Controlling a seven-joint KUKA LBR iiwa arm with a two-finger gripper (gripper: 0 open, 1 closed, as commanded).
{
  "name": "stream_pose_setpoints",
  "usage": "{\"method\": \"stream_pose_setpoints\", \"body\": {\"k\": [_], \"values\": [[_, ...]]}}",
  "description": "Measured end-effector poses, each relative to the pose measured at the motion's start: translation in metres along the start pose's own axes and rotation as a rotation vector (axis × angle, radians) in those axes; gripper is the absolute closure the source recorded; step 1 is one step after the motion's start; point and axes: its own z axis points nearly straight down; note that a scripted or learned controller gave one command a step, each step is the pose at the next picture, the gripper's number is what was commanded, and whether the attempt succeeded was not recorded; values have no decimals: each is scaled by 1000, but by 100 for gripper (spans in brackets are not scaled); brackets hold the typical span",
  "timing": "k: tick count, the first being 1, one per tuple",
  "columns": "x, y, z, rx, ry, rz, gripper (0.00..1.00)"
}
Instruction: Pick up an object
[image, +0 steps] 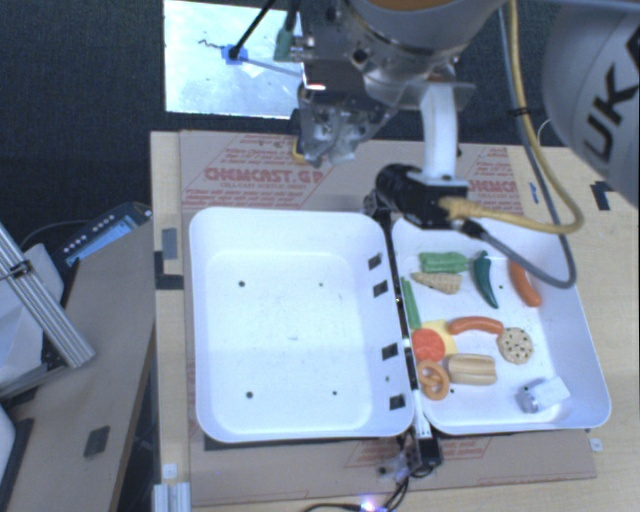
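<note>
Cardboard-covered surface (250, 180): the pincer (330, 135) (grip state impossible to tell) hangs beyond the left bin (290, 325); toy food sits toward the right bin (570, 340).

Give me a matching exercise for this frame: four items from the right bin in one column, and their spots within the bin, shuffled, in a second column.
Column one:
1. cookie
2. pretzel
3. dark green pepper
4. grey block

Column two:
A. near the bin's front right corner
B. at the front, close to the divider between the bins
C. toward the back, beside the light green vegetable
D. right of the sausage's end, mid-bin

Pairs: 1-D, 2-B, 3-C, 4-A.
</note>
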Motion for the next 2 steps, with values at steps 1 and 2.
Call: {"method": "stream_pose_setpoints", "body": {"k": [1,2], "values": [[0,-41,7,12,-4,-1,100],[0,-45,7,13,-5,0,100]]}}
